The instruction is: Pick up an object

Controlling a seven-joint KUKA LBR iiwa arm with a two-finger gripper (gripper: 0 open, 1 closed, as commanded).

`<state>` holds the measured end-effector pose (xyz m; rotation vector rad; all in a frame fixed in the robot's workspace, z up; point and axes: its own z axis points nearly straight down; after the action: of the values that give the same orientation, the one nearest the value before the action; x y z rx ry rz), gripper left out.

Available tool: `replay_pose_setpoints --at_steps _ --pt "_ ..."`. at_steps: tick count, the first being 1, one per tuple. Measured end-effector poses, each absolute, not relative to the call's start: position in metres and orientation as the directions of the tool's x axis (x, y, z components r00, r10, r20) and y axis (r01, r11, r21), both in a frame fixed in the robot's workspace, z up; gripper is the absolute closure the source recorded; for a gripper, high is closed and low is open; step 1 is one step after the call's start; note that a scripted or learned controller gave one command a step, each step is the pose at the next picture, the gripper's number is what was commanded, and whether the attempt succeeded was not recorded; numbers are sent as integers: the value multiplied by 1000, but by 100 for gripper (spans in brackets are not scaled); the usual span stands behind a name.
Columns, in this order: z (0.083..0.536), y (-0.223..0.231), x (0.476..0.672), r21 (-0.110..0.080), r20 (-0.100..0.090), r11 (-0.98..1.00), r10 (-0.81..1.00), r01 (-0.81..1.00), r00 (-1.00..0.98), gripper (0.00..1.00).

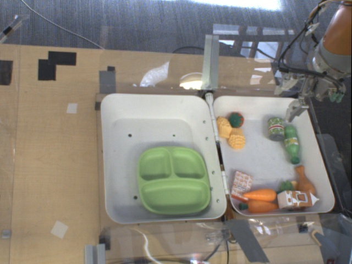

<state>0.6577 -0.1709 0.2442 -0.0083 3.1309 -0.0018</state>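
The right bin [258, 158] holds several toy foods. Two yellow corn pieces [224, 126] [237, 141] lie by its left wall, with a red and green strawberry [236, 119] just above them. A green can [276, 128] and a green bottle [291, 143] lie near the right wall. Along the front sit a pink wafer pack [242, 181], two carrots [259, 195], a small carton [297, 199] and a brown bottle [303, 180]. My gripper [297, 106] hangs over the bin's back right corner, above and right of the green can, with nothing seen in it.
The left bin [126, 120] bears a green divided plate [173, 179] toward its front. A metal post [209, 59] stands at the back between the two bins. Crumpled clear plastic [155, 75] lies on the bench behind the left bin.
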Motion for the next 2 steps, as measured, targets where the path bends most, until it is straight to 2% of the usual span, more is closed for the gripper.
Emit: replay_pose_setpoints --at_steps 1,2 --pt "113 -190 668 2 3 988 155 155 -988 0" --pt "88 -206 641 -1 -10 986 166 167 -986 0"
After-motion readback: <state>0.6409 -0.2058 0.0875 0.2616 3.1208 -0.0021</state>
